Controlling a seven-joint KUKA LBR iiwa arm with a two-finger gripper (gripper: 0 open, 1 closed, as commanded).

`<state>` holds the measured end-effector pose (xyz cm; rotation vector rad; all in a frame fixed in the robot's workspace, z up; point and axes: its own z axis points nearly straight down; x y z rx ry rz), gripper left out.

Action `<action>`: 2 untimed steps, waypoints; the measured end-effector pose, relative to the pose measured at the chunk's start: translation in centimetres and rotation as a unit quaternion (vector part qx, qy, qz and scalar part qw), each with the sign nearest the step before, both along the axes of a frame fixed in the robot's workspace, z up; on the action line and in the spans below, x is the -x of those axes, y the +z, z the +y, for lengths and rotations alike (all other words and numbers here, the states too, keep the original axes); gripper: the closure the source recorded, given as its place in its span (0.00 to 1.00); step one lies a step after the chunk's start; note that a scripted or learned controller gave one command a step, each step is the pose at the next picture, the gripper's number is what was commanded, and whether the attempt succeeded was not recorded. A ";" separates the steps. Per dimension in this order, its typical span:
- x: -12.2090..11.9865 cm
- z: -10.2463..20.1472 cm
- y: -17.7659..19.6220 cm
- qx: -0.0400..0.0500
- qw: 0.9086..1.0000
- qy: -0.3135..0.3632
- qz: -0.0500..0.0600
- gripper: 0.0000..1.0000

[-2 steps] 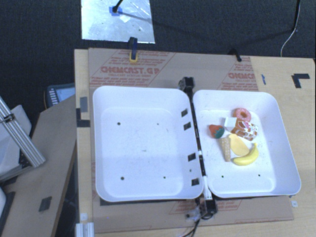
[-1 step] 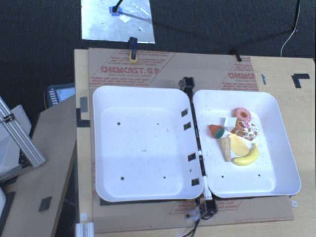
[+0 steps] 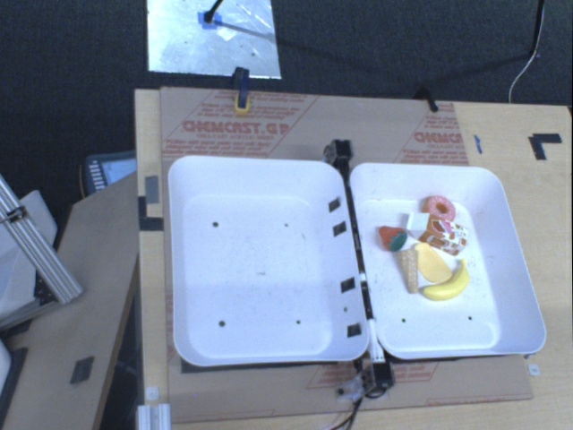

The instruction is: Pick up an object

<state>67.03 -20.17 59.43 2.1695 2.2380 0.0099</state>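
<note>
The toys cluster tightly at 3 o'clock in the right bin (image 3: 501,240): donut (image 3: 439,208), banana (image 3: 448,285), cone (image 3: 409,269). Crowding risks a 2-item pinch or slip. The hand's state: cannot tell.

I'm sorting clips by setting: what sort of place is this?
Probably a robotics lab or test bench, not a home. Two white bins, the left bin and the right bin, sit clipped together on a cardboard sheet, with toy food such as a banana and a donut.
</note>
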 end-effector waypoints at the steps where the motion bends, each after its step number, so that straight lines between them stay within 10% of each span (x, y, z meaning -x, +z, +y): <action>1: 0.0 0.0 -0.1 0.000 1.000 0.001 0.001 0.00; 2: 0.0 0.1 1.2 0.001 1.000 0.003 -0.002 1.00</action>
